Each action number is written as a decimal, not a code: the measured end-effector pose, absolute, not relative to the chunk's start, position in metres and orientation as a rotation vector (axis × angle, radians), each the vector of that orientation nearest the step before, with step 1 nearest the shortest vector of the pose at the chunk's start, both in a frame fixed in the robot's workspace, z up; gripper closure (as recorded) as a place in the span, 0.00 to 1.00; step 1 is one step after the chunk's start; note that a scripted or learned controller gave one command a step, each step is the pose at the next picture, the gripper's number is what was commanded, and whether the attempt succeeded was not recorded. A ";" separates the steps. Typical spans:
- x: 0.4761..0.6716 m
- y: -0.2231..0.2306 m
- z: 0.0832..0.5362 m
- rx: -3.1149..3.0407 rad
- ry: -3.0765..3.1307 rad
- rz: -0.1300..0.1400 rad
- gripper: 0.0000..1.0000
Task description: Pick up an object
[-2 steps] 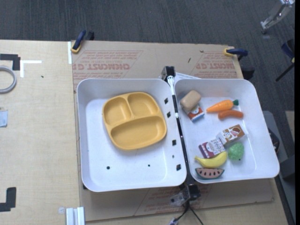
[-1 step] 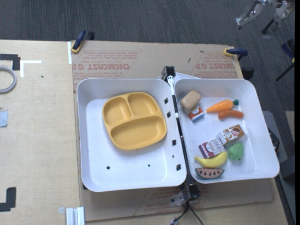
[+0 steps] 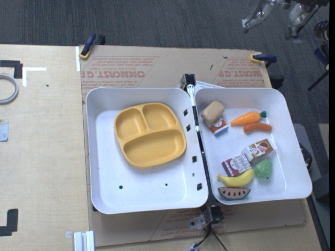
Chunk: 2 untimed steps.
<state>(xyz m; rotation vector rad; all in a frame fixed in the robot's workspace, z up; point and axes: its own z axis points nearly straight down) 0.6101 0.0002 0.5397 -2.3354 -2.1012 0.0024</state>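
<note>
My gripper [image 3: 274,19] hangs high at the top right, beyond the far edge of the bench and well away from both bins. Its fingers [image 3: 254,15] are spread open with nothing between them. The right bin [image 3: 293,140] holds a tan bread piece [image 3: 213,110], a small red and white carton [image 3: 220,126], two orange carrots [image 3: 249,118], a brown carton [image 3: 259,149], a dark red carton [image 3: 236,164], a green leafy toy [image 3: 264,169], a yellow banana [image 3: 236,179] and a watermelon slice [image 3: 234,193]. In the left bin [image 3: 99,156] lies a yellow divided plate [image 3: 150,134].
Both bins rest on a cardboard sheet [image 3: 131,69] held by blue and yellow clamps [image 3: 90,44] at the far corners. A black clip [image 3: 188,81] joins the bins at the far side. A tape ring [image 3: 6,88] lies on the wooden bench at the left.
</note>
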 end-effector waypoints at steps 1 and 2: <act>0.581 0.057 0.542 -2.641 -1.701 0.002 0.00; 0.569 0.122 0.542 -2.773 -1.477 0.003 0.00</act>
